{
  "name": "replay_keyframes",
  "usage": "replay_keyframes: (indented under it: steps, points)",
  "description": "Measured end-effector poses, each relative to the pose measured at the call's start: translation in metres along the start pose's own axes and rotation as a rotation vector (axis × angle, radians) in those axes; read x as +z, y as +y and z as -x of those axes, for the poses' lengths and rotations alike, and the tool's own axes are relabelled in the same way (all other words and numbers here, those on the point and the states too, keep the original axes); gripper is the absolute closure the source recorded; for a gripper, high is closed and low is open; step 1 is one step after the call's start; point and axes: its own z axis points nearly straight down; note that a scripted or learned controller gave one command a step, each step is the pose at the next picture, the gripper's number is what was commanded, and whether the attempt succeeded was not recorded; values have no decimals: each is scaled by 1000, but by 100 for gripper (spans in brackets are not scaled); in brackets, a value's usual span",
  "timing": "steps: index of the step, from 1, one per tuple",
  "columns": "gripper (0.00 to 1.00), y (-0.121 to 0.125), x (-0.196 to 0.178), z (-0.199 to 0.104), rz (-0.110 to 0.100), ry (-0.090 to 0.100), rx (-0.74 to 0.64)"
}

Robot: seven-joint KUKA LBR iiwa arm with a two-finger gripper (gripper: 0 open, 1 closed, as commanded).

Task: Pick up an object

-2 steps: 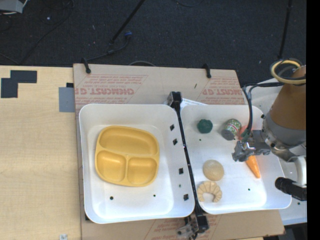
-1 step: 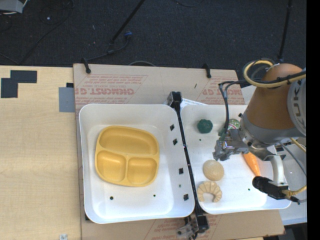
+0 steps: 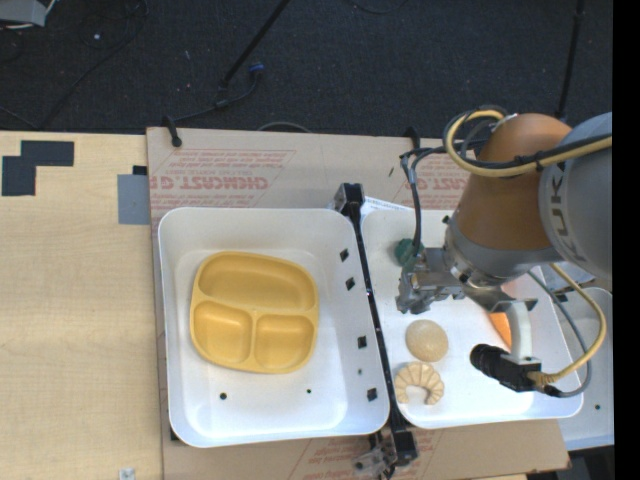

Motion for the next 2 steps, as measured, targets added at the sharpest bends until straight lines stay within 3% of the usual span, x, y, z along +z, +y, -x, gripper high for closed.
replay_keyframes:
  steps: [2]
  points:
    - [100,21,-8,-110,-1,0,-1]
